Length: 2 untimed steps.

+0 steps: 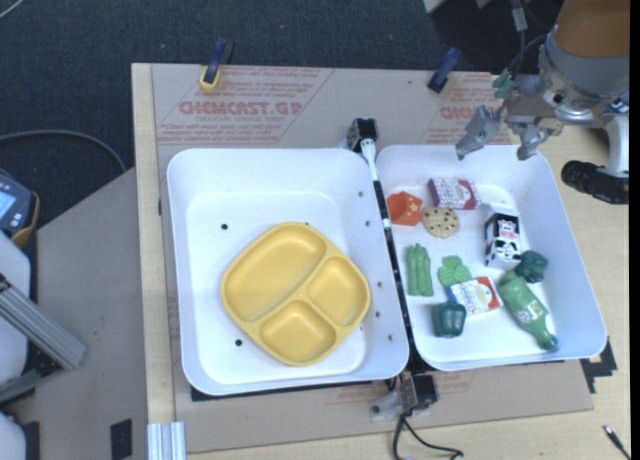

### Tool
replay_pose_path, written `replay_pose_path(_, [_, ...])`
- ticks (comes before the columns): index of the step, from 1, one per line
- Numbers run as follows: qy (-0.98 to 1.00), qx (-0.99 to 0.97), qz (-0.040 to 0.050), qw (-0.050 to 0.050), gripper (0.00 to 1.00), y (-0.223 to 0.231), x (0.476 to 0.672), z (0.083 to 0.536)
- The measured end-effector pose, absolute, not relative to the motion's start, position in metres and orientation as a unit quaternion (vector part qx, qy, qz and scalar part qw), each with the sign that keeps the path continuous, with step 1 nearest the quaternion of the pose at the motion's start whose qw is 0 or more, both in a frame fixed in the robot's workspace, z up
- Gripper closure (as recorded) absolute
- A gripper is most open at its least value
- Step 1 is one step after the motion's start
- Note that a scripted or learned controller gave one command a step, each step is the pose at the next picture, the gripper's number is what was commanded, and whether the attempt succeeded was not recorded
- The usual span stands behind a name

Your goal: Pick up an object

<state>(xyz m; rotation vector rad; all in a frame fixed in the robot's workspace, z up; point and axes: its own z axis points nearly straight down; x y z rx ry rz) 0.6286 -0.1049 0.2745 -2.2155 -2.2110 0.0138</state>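
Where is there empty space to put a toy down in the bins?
In the left bin, bare white floor rings the yellow divided plate, widest along the far side and left corner. The right bin is crowded through its middle, from the cookie to the green bottle; its far right corner and near left edge are bare.

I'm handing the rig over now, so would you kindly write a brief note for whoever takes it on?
Claw: open, holding nothing, above the far rim of the right bin.
Things: cookie, green bottle, cow-print carton and other small items lie in the right bin. Yellow divided plate sits in the left bin.
Done: nothing picked.
Left: lower, grasp one object, lift.
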Motion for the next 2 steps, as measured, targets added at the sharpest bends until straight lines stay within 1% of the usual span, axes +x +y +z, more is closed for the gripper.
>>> replay_pose_path(1, [-0.707,-0.707,0.0002,0.001,0.00,-0.105,0.630,0.282])
replay_pose_path(2, [-0.707,-0.707,0.0025,0.003,0.00,-0.105,0.627,0.219])
